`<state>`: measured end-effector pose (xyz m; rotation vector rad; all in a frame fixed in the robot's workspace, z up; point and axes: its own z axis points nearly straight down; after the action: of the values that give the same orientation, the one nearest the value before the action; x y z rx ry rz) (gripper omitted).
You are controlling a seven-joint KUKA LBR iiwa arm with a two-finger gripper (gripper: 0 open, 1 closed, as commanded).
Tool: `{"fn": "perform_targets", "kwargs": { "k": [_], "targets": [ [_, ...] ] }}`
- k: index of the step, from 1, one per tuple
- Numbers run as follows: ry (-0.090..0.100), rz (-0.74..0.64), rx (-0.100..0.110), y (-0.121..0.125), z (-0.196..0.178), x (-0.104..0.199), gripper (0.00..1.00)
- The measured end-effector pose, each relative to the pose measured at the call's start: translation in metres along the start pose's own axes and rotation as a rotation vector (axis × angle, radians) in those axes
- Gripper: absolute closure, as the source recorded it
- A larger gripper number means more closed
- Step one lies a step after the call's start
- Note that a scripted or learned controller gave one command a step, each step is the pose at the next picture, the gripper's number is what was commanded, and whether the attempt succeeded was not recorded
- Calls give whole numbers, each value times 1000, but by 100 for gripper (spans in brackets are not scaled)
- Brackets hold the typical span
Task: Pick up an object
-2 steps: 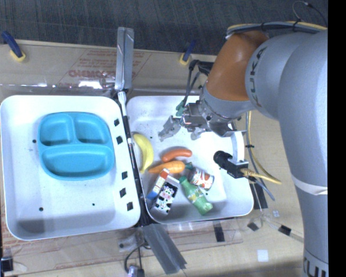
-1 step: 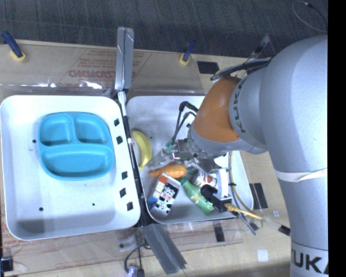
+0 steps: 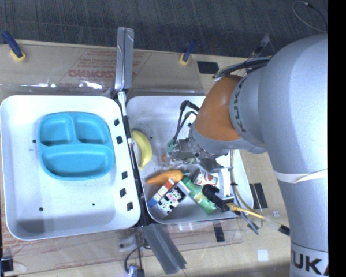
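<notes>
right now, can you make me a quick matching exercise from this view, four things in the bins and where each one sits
Things:
1. blue divided tray
2. banana
3. carrot
4. green bottle

Places:
A. right bin, against its left wall
B. middle of the left bin
C. right bin, near its front edge, lying at a slant
D. right bin, just in front of the banana, among the pile

Pairs: 1-B, 2-A, 3-D, 4-C
</notes>
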<state>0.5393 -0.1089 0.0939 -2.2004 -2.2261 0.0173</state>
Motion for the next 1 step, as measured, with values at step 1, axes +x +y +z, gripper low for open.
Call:
{"fn": "perform_targets", "kwargs": {
  "k": [1],
  "targets": [
    [0,0,0,0,0,0,0]
  ]
}}
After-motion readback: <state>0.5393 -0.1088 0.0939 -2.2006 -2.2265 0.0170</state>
